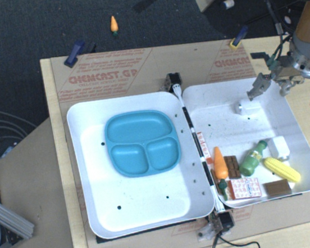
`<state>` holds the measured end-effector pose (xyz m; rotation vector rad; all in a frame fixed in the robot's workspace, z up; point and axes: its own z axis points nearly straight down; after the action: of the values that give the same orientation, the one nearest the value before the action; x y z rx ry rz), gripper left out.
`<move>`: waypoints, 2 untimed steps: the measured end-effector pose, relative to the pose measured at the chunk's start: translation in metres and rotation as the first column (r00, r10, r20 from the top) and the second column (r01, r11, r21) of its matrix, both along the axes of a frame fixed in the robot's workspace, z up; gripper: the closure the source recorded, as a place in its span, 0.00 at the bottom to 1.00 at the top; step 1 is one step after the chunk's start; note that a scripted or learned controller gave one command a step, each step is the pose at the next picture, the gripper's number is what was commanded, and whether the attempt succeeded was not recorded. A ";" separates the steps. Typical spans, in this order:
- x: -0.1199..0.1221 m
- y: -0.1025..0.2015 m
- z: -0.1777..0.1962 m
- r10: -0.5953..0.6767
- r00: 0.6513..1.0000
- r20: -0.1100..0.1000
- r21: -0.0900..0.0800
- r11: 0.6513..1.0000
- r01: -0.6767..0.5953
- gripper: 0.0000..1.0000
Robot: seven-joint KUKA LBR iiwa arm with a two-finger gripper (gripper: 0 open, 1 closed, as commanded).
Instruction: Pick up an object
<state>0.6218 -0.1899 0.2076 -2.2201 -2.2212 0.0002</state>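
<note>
- Hand (269,83): one, at the far right of the right bin (289,113), above its far right rim. Fingers spread apart, released; nothing between them, touching no object.
- Bins: two, white, shallow, side by side on the desk (136,66), meeting along a central seam.
- Left bin (93,174): one blue divided plate (142,142), three compartments, lying in the far half.
- Right bin, near end, clustered objects: one toy carrot (219,163) just beside the seam; one green bottle (252,159) lying tilted; one yellow corn cob (282,169) at its right; one white block (280,146) beside the right wall; one red-and-white packet (244,189); two brown blocks, one by the carrot (232,167), one by the near rim (277,188).
- Floor beyond the desk: one small orange carrot-shaped item (113,24).
- Open room: far half of the right bin bare below the hand; wide white margin around the plate.
</note>
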 end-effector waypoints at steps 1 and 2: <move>-0.010 0.039 -0.115 0.000 1.000 -0.001 0.000 1.000 0.000 0.00; -0.009 0.038 -0.104 0.001 1.000 0.001 0.000 1.000 -0.001 1.00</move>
<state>0.6127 -0.1514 0.1032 -2.2204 -2.2227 -0.0009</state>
